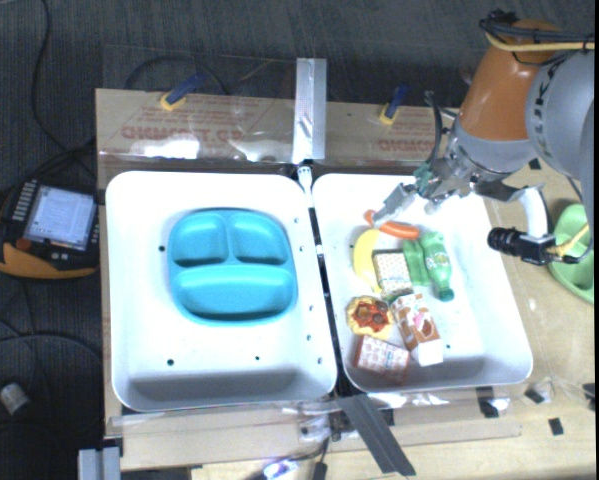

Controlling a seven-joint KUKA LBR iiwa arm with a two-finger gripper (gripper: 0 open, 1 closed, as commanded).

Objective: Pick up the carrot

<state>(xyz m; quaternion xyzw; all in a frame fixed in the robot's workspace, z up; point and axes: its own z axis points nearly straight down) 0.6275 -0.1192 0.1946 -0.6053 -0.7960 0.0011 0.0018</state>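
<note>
Gripper (411, 200) hangs over the right bin's (499, 298) far end, just beyond the carrot (397, 231); I cannot tell its state. One small orange carrot lies beside one yellow banana (364, 254) and one green bottle (437, 261). It looks light, stiff and smooth, probably toy plastic, so clamp it across its middle; the left bin (139, 358) holds one blue divided tray (231, 265).
</note>
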